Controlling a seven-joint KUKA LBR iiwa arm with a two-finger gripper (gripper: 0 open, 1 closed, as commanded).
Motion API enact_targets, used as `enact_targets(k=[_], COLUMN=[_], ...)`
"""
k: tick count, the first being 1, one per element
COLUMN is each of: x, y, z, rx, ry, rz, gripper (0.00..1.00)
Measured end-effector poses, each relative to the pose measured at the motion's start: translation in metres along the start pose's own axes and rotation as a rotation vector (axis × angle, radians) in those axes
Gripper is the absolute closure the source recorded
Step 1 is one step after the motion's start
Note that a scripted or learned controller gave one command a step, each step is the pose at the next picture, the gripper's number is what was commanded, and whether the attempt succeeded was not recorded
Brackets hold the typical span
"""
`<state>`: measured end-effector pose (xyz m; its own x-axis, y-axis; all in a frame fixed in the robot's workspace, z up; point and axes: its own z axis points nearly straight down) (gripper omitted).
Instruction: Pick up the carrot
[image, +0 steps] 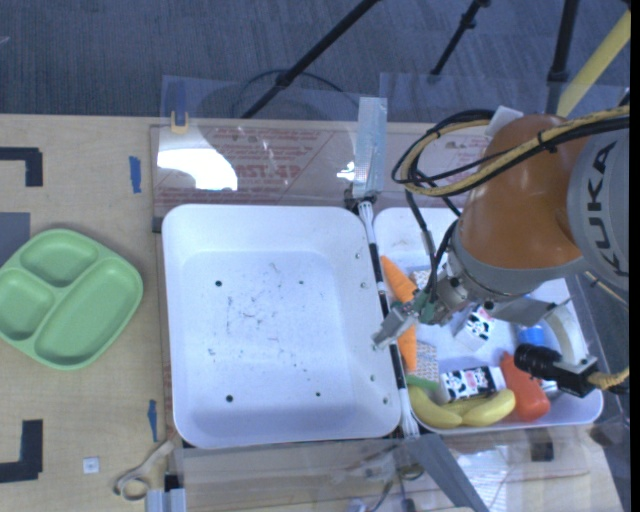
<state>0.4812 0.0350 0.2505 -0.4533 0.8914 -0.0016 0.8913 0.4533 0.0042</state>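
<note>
Right white bin (590, 408), carrot (400, 283) just beside the jaws (405, 318), their state unclear.

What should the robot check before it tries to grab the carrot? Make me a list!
1. Carrot in view, in the right bin: ok.
2. Gripper over the carrot: ok, it sits at the carrot's middle.
3. Carrot between the jaws: cannot tell, the gripper hides that part.
4. Room by the bin wall: not ok, the carrot lies right against the divider beside the left bin.
5. Neighbours clear: not ok, the banana and a small carton lie close below.
</note>
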Motion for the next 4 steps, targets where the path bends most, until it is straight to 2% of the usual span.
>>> enact_targets(k=[1,2,3,4], x=[-0.046,-0.019,-0.029,-0.016], y=[-0.024,-0.012,0.018,0.038], z=[-0.014,0.047,0.044,0.066], rx=[0.000,0.003,-0.001,0.000], ry=[-0.001,0.004,0.001,0.002], rz=[-0.038,-0.604,-0.612,-0.925], gripper=[0.00,0.00,0.00,0.00])
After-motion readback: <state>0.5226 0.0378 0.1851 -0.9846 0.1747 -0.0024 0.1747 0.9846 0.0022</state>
